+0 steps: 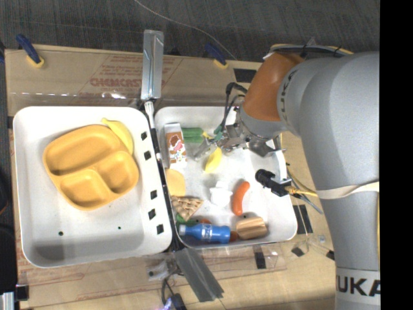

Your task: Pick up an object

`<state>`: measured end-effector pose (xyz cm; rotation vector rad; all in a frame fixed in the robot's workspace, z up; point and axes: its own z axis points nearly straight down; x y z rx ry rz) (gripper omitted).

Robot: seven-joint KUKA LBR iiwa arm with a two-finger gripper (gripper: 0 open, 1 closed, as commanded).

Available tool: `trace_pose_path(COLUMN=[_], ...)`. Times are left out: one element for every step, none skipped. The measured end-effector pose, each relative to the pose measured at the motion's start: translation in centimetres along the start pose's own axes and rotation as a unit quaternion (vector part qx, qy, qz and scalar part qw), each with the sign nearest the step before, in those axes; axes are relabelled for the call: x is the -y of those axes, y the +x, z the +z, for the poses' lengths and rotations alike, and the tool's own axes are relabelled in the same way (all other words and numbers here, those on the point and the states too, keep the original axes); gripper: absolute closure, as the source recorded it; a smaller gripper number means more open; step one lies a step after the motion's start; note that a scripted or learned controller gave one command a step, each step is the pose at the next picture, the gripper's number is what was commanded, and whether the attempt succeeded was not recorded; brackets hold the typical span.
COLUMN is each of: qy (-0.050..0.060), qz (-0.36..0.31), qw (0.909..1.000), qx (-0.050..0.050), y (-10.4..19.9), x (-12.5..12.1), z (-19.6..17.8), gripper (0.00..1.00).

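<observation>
Pincer [221,142] low in the upper half of the right bin [284,228], below the orange wrist band, arm entering from the right. Its fingertips sit right at a small yellow piece [213,159] — possibly a toy banana or a lemon wedge, too small to name for certain. Finger spread: cannot tell, the wrist body and cables cover most of the mechanism. No object can be seen clamped between the fingers, so I log nothing as held.

Progress, as a judgement: the approach looks done, the grasp and the lift are not yet shown. The yellow piece rests on the bin floor, touching or just under the fingertips; it is the likeliest target.

Moving outward in the right bin:
- green item [191,134] just left of the pincer, against the far wall
- small carton with a red label [175,144] beside it, near the divider
- white lump [220,194] below the yellow piece, mid-bin
- orange-red sausage-shaped toy [239,197] just right of the lump
- pale round slice [175,182] and a waffle-patterned wedge [187,206] along the left wall
- blue bottle [205,233] lying flat on the near wall, a brown bread-like roll [251,227] next to it

Left bin [26,173] — yellow divided tray [90,166], with a yellow banana-like item [122,135] at its upper right edge. Both bins sit on a desk [64,70] lined with cardboard.
</observation>
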<state>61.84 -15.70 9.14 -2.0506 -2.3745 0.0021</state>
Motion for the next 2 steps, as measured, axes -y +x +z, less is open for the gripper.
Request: trace_pose_path(qy=[0.0,-0.005], qz=[-0.001,-0.01], qw=[1.0,0.9999], qx=[0.0,0.001], y=[0.0,8.7], x=[0.0,-1.0], z=[-1.1,-10.5], gripper=[1.0,1.0])
